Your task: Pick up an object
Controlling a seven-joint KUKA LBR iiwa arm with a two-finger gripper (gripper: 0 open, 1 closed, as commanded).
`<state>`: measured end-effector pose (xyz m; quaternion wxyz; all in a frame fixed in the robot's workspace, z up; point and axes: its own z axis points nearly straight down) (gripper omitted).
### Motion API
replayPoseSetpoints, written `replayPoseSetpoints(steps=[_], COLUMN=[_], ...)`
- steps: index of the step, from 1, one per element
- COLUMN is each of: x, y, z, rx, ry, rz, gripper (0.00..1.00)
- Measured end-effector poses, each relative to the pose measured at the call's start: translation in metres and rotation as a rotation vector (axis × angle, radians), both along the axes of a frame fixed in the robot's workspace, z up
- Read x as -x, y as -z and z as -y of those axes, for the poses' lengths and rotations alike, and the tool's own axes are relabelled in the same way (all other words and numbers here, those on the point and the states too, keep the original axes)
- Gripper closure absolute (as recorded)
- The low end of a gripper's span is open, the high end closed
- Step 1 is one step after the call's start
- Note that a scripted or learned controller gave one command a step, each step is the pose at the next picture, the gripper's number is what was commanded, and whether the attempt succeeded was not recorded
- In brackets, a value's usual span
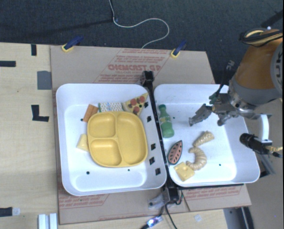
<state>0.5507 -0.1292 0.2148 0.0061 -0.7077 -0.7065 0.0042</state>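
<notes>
Tool (209,118) above upright-lying shrimp (199,151)

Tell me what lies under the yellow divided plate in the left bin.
Poking out from under the yellow divided plate: an orange-brown piece, a patterned item, a pizza slice and a pale yellow wedge. Anything wholly beneath it is hidden.

Right bin (247,175): green bottle (166,122) lying along the left wall; brown oval piece (174,151), yellow wedge (183,171) and cream curved shrimp (199,150) near the front edge.
</notes>
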Motion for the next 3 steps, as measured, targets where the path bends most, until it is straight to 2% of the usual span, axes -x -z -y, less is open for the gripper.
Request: replayPoseSetpoints(steps=[1, 3], x=[-0.003, -0.012], y=[-0.007, 0.097], z=[0.0, -0.008], rx=[0.002, 0.003], ry=[-0.003, -0.003], rz=[0.012, 0.008], gripper=[0.0, 0.0])
